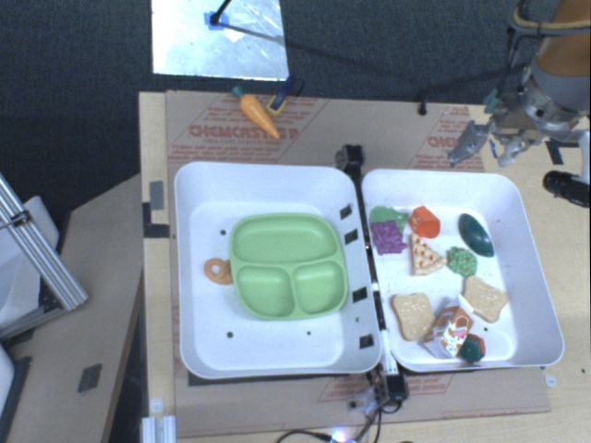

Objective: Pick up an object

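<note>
Camera view, looking down at a slant: claw (487, 146) hangs at the 2 o'clock corner of the frame, above the counter (388, 123) just beyond the far rim of the right bin (531, 247); its two fingers (464, 144) stand apart with nothing between them. Above it rises the grey wrist with its orange band (563, 53). Right bin contents, all lying loose on the bin floor: a green leafy piece (388, 217) at 10 o'clock, touching a purple piece (389, 238) just below it; an orange-red piece (424, 221) near 11 o'clock; a pizza slice (426, 256) directly below that; a dark green oval (476, 233) at 1 o'clock; a green broccoli-like piece (462, 262) near the centre; a bread slice (413, 315) at 7 o'clock; a second tan slice (485, 299) at 4 o'clock; a small printed carton (452, 330) at 6 o'clock with a dark green piece (473, 349) touching its right side. Left bin (199, 275) carries a light green divided plate (286, 266) at its centre and a small pretzel-shaped ring (218, 271) just beside the plate at 9 o'clock. On the counter beyond the left bin, at 12 o'clock, lies an orange carrot (259, 116). The claw is well apart from every piece in the right bin.
</note>
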### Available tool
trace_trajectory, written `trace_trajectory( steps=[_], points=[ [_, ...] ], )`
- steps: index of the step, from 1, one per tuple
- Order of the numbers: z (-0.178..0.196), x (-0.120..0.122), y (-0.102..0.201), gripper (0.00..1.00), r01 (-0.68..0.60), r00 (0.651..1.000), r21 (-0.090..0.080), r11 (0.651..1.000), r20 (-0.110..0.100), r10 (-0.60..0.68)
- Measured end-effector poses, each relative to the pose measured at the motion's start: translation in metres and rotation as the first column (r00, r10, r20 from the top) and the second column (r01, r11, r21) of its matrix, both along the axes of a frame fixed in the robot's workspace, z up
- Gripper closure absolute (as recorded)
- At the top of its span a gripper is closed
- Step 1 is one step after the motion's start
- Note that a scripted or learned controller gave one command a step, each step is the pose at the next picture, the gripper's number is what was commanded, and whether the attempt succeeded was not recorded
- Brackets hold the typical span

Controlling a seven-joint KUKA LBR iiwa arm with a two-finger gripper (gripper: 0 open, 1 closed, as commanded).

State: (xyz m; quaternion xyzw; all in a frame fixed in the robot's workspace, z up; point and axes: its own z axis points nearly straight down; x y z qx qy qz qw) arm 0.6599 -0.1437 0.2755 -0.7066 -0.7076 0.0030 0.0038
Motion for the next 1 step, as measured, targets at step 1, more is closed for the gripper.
trace_trajectory(
  steps=[1],
  points=[
    [0.0075,0.0016,0.0003,0.0,-0.002,1.0,-0.002,1.0,0.011,0.002]
  ],
)
